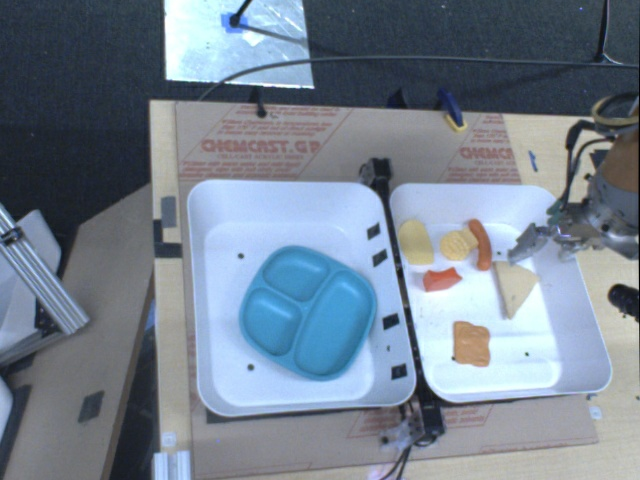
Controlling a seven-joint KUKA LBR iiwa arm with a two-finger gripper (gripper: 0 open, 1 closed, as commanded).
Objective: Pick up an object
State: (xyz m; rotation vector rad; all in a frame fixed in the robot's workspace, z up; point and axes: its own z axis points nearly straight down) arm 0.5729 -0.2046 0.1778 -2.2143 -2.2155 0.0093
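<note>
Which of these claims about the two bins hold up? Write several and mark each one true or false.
1. The blue divided plate lies in the left bin. True.
2. The food pieces lie in the left bin. False: they lie in the right bin.
3. The tool is over the right bin's far right side, near the pale wedge. True.
4. The red sausage sits on the plate. False: it lies on the right bin's floor beside the ridged yellow piece.

Grey arm (618, 183), silver metal gripper (524, 244), black cables at wrist
</note>
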